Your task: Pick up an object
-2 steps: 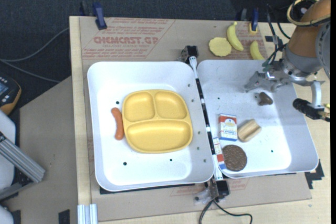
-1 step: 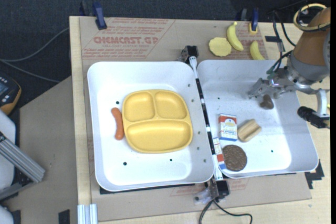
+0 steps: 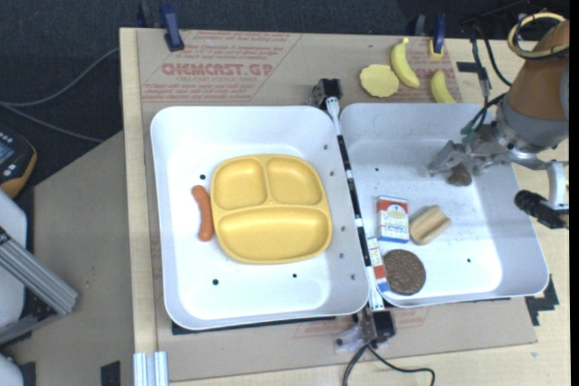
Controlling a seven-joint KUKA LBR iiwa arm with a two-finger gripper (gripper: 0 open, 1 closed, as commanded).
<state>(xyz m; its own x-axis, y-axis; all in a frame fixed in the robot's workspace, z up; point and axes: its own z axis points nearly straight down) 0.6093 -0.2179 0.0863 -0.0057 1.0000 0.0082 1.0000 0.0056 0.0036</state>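
Note:
My gripper (image 3: 463, 165) is low in the back part of the right bin (image 3: 507, 221), its grey fingers spread open. A small dark brown object (image 3: 461, 178) lies on the bin floor right under the fingertips; it is not lifted. Nearer the front of that bin lie a small red, white and blue carton (image 3: 393, 220), a tan bread roll (image 3: 429, 224) touching the carton's right side, and a round brown patty (image 3: 403, 271). The left bin (image 3: 181, 140) holds a yellow divided plate (image 3: 270, 208) and an orange sausage (image 3: 204, 212) beside the plate's left edge.
Behind the right bin, on the bench, lie two bananas (image 3: 405, 64) (image 3: 441, 87) and a yellow round piece (image 3: 380, 80). The ridge where the bins meet (image 3: 348, 185) runs down the middle. A black part of the arm (image 3: 543, 208) hangs over the right bin's right side.

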